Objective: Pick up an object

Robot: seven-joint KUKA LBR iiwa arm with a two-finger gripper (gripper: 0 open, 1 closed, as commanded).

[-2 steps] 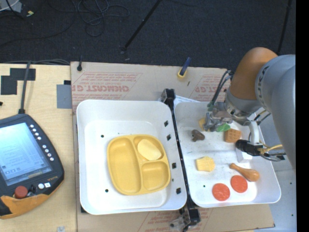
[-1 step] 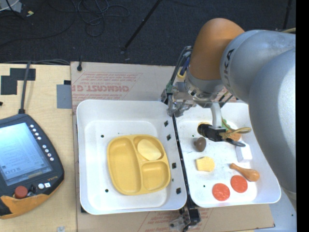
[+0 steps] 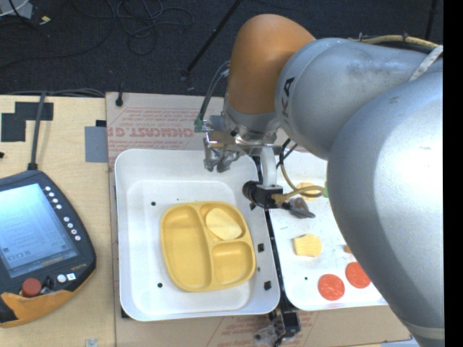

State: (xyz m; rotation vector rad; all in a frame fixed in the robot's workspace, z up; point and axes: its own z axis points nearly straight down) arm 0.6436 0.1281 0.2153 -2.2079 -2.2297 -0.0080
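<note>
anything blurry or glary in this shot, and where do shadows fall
Camera view: the arm looms large and soft-edged close to the lens; the yellow tray looks sharp; mild sheen on the orange band; floor behind is dark; soft shadow beneath the gripper.

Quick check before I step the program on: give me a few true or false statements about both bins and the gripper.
1. A yellow divided tray lies in the left bin. True.
2. Two red round pieces lie in the left bin. False: they lie in the right bin.
3. The gripper hangs over the left bin's far edge. True.
4. The yellow block sits in the tray. False: it lies in the right bin.
5. The pale oval piece sits in a tray compartment. True.
</note>
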